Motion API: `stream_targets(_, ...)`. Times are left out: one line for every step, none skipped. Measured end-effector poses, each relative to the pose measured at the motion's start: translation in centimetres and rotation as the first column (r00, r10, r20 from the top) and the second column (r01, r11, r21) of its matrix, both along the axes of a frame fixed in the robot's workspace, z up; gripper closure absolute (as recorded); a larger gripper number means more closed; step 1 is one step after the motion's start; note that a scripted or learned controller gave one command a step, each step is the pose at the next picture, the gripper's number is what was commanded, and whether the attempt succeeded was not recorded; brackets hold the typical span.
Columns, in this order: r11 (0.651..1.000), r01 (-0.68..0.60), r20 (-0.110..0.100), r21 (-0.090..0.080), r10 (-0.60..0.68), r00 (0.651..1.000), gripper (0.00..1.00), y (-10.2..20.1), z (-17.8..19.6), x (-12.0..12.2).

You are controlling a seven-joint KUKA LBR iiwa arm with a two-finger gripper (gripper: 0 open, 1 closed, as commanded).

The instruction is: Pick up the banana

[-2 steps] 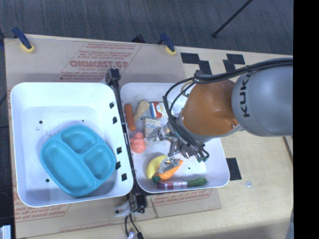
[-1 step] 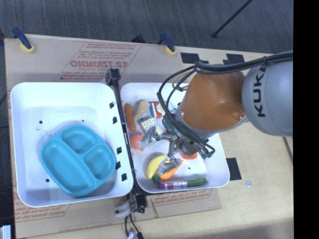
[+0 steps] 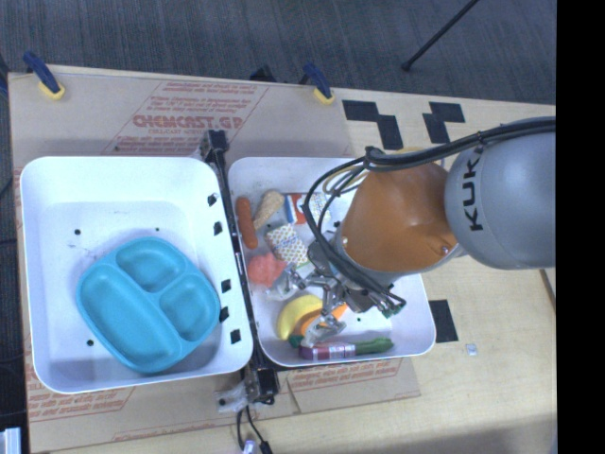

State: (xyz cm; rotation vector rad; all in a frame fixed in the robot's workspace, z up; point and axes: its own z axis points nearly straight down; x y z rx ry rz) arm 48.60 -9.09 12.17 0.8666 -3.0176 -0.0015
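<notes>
A yellow banana [image 3: 296, 314] lies in the right bin [image 3: 416, 334], near its front left part. My gripper [image 3: 321, 303] hangs low over the bin, just right of and partly above the banana, and hides its right end. The grey arm with its orange band [image 3: 392, 220] covers the bin's right half.
Around the banana lie a pink toy [image 3: 266, 269], a patterned white piece [image 3: 288, 244], an orange hotdog-like toy [image 3: 247, 221], a tan item [image 3: 268, 205] and a dark red and green item [image 3: 342, 349] by the front wall. The left bin [image 3: 38, 253] holds a blue divided plate [image 3: 146, 301].
</notes>
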Motion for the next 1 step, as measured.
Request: stream_targets(0.995,0.104,0.000,0.000,-0.104,0.995,0.00,-0.20,-3.02,0.40)
